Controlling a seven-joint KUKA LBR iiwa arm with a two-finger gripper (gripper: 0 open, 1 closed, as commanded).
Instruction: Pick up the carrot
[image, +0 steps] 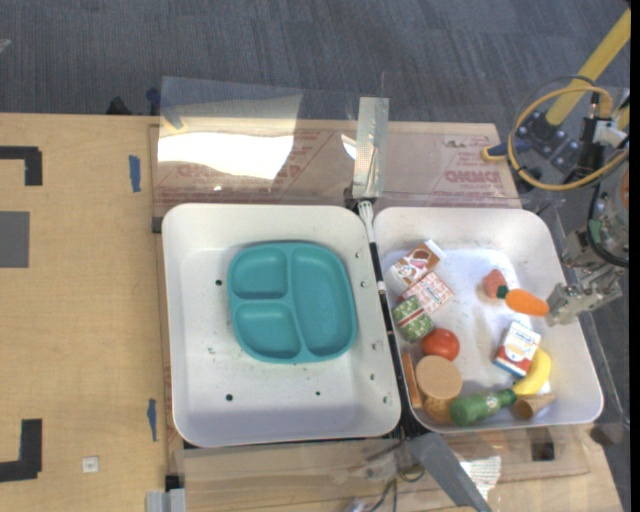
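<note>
Carrot (524, 301) near right bin's rim (556, 240)

Bench viewed from above by a single fixed camera, at a slant.

Both white bins are taken in whole: the left bin (190, 400) sits near the centre of the picture and the right bin (575, 385) is placed toward the right edge. The far side of the bench is shown at the top, where a clear plastic sheet (240, 125) and grey floor are seen; the near side lies at the bottom. A moderate distance is kept, so that the plywood bench top (75, 300) is also included on the left and yellow cabling (545, 110) at upper right.
</note>
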